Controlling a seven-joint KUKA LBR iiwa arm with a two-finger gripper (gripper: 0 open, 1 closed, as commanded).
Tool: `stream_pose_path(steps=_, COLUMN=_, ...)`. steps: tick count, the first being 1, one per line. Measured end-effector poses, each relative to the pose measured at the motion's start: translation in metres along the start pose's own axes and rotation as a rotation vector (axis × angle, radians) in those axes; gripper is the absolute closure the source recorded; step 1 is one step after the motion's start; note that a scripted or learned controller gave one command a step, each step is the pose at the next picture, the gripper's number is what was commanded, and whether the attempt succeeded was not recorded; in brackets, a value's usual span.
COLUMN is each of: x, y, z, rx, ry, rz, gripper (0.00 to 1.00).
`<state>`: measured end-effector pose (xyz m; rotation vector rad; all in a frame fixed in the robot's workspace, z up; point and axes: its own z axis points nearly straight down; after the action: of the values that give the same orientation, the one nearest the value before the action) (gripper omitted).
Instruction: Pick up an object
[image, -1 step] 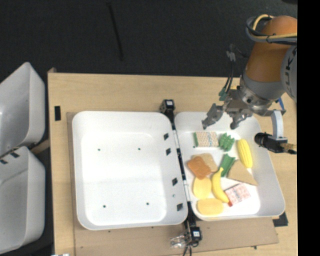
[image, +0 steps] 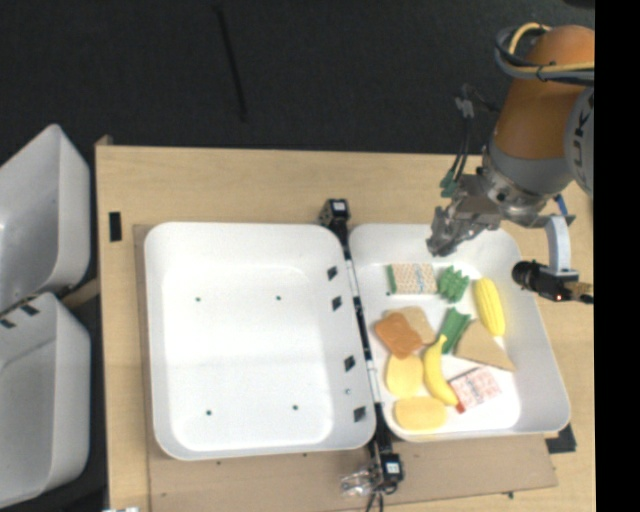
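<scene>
While the gripper (image: 443, 243) hovers over the right bin (image: 535, 400), nothing is held.
Finger state: cannot tell. Corn (image: 489, 306), banana (image: 437, 373) and other toy food lie in that bin, apart from it.

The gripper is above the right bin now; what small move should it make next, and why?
Probably a short descent toward the nearest item. The gripper hangs over the back of the right bin with nothing visible between its fingers, and the patterned packet and green piece lie just in front of it, slightly apart from the crowded pile.
</scene>
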<state>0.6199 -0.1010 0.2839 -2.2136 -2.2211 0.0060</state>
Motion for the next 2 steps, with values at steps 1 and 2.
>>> stream_pose_path(steps=1, x=0.006, y=-0.013, z=-0.23, rx=-0.029, ry=-0.006, rz=-0.001, gripper=1.0)
stream_pose_path(steps=2, x=0.027, y=-0.023, z=-0.271, rx=-0.014, ry=-0.003, rz=0.0, gripper=1.0)
